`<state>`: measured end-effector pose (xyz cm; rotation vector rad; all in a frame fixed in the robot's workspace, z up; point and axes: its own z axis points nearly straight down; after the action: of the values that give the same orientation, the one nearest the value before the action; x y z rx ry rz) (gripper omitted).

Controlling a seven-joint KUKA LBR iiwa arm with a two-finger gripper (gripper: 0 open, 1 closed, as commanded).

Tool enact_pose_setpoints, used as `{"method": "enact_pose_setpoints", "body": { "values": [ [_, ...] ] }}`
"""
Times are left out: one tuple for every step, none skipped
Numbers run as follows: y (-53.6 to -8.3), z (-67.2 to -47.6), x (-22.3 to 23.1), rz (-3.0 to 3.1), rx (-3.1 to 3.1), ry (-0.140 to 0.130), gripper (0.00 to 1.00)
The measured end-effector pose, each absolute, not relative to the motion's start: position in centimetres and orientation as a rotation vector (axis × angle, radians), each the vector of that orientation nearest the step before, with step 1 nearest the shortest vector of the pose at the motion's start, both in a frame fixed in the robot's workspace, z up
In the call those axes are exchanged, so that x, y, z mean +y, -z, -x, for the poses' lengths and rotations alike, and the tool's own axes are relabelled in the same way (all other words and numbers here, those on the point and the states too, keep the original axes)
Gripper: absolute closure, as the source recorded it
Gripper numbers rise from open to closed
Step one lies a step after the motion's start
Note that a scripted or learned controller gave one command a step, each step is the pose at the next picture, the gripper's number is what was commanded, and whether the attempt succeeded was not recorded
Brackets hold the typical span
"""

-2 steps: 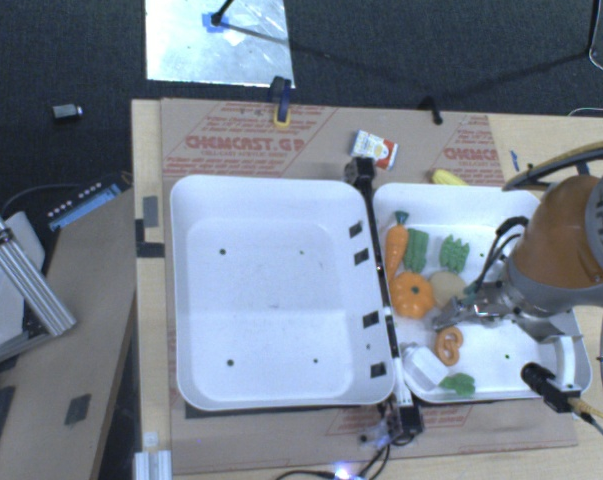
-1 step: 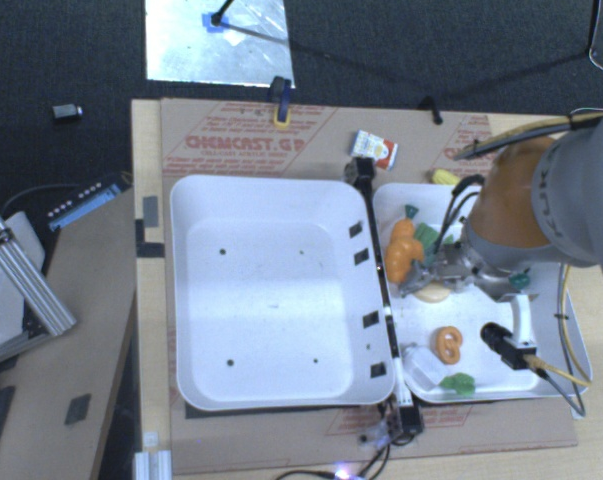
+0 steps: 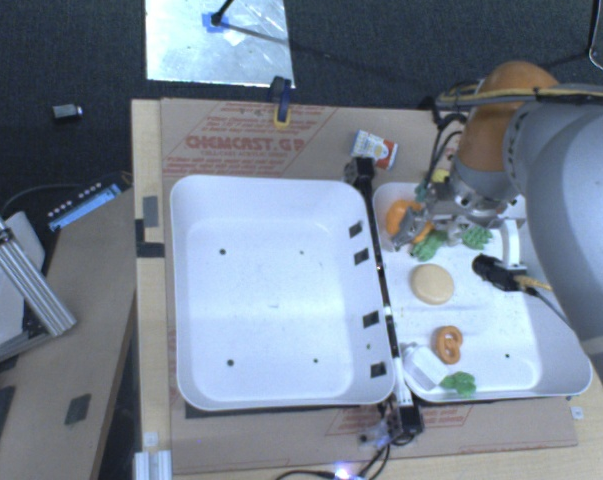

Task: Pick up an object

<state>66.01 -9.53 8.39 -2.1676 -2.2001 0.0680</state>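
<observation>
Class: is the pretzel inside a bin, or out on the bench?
Inside: the pretzel lies on the right bin's floor, within its rim.

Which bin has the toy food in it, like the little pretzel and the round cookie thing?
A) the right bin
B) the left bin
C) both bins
A: the pretzel and the round tan piece both lie in the right bin, along with an orange piece and a green piece, close to where the gripper reaches in.
</observation>
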Motion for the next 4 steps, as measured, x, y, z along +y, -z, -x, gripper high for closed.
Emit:
{"method": "enact_pose_setpoints", "body": {
  "values": [
    [-9.1,-65.7,-9.6,2.175,-2.195,-0.065,1.00],
    [-8.3,-65.9,-9.1,2.188,-2.193,-0.058,1.00],
    [-19.3,-67.2,-5.4,2.219,-2.237,0.016,1.00],
    [-18.4,-61.5,-3.9,2.218,-2.221,-0.002,1.00]
  ]
}}
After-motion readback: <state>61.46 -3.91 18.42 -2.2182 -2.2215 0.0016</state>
